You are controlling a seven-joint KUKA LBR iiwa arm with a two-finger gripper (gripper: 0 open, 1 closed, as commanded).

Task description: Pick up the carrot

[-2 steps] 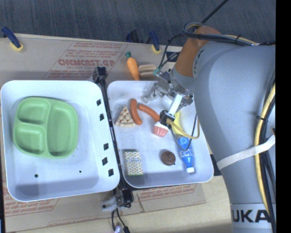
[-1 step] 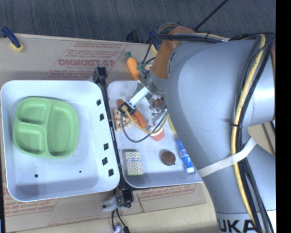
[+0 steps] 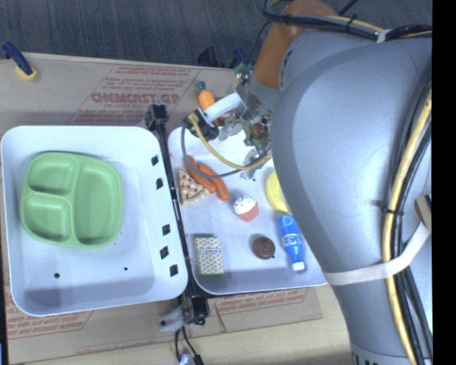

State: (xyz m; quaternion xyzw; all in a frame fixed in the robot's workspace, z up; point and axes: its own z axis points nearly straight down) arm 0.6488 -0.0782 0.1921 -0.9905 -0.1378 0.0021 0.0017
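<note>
The carrot (image 3: 206, 99) is small and orange with a green top. It shows at the far end of the right bin (image 3: 235, 280), just above and left of the gripper body, and I cannot tell what it rests on. My gripper (image 3: 248, 152) hangs over the far part of the right bin, right of the carrot and above the orange sausages (image 3: 207, 177). The big grey arm hides the bin's right side.
The right bin also holds a pizza slice (image 3: 190, 188), a cupcake (image 3: 245, 208), a yellow item (image 3: 273, 192), a blue bottle (image 3: 292, 242), a brown donut (image 3: 264, 247) and a patterned cracker (image 3: 208, 255). The left bin (image 3: 30, 295) holds a green divided plate (image 3: 72, 199).
</note>
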